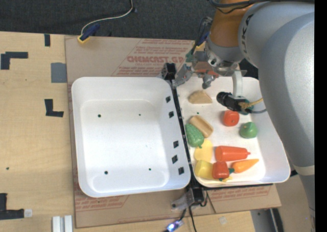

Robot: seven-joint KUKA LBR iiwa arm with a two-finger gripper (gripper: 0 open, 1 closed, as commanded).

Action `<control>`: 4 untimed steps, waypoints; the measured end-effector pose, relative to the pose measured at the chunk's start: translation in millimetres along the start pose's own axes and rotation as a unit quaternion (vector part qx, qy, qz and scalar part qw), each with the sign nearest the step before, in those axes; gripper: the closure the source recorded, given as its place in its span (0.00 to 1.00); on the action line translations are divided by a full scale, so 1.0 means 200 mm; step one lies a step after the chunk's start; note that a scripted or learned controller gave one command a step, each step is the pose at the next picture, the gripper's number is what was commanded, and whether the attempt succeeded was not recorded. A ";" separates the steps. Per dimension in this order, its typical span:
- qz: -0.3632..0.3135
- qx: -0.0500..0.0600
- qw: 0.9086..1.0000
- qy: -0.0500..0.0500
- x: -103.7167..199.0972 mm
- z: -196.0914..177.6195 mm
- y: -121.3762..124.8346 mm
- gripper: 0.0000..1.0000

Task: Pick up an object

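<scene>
Toy foods (219, 146) clustered in the right bin (273, 146) (mostly along its near edge and the divider), gripper (200, 74) above that bin's far edge, finger state impossible to tell, left bin (122, 134) beside it offering open floor.

left bin (82, 93) (white) — on cardboard sheet (148, 60) | cable (110, 19) — behind

the arm (286, 72) covers the right bin's (271, 175) far right corner and runs off the right edge. the jaws sit too small and cluttered to read. the tabletop (30, 123) is cut off at left and bottom.
</scene>
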State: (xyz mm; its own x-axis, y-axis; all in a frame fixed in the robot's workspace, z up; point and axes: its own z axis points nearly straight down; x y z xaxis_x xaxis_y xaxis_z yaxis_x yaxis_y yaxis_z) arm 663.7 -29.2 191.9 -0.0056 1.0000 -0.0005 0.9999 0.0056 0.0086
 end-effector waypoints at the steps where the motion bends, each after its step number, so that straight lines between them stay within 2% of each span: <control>1: -0.001 0.005 1.000 0.001 0.35 0.04 0.02 0.00; 2: 0.001 0.006 1.000 0.001 0.54 -0.08 -0.18 0.00; 3: -0.001 0.008 1.000 0.000 0.94 0.28 -0.29 0.00; 4: 0.000 0.005 1.000 0.001 1.25 -0.07 -0.53 0.00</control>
State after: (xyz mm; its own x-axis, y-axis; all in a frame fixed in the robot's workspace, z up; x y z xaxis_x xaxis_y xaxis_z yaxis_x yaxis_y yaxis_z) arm 555.5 219.4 204.6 -0.0062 1.0000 0.0013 1.0000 0.0062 -0.0017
